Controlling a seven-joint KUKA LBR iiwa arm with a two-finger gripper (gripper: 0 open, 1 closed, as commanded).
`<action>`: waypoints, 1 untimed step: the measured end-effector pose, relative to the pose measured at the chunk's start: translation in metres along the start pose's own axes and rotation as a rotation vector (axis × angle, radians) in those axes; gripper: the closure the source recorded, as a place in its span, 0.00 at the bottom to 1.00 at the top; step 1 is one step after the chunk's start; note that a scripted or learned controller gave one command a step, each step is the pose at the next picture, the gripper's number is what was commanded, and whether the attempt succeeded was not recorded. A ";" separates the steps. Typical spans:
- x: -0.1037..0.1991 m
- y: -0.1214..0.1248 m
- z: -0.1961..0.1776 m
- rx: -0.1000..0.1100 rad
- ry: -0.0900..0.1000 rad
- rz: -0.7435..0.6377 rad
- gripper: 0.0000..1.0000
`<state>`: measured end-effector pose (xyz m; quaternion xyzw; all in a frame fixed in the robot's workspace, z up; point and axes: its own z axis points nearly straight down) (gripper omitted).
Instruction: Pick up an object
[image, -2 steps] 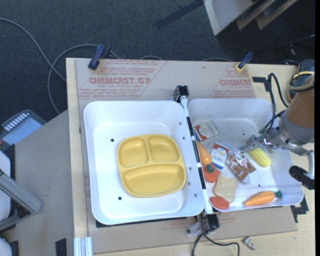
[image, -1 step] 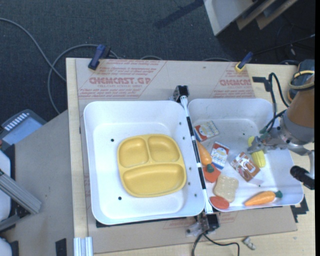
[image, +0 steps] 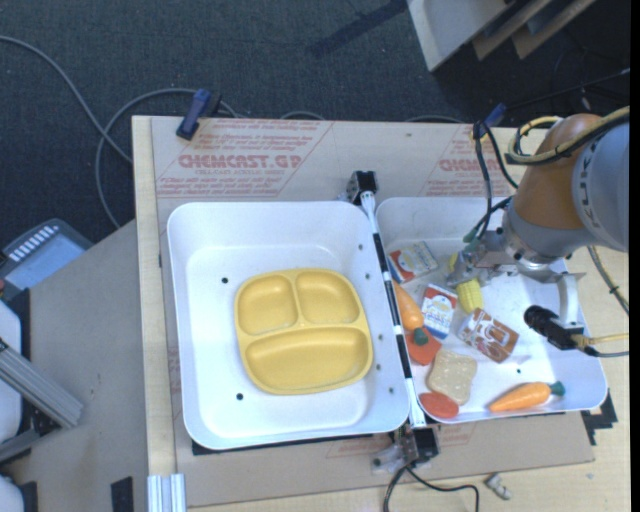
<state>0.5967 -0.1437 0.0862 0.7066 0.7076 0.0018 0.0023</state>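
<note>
Two carrots (image: 520, 397), perhaps one bread slice (image: 452, 375), one yellow tray (image: 301, 329).

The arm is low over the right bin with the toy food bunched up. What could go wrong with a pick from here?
1. Clutter: the gripper sits by the corn cob, with a small carton and a wrapped snack close by, so it may nudge or catch a neighbour.
2. The gripper is near the right bin's back wall, which may hinder its approach.
3. Cables hang by the wrist and could snag.
</note>
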 end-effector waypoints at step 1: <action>0.112 0.023 -0.099 0.003 0.003 -0.001 1.00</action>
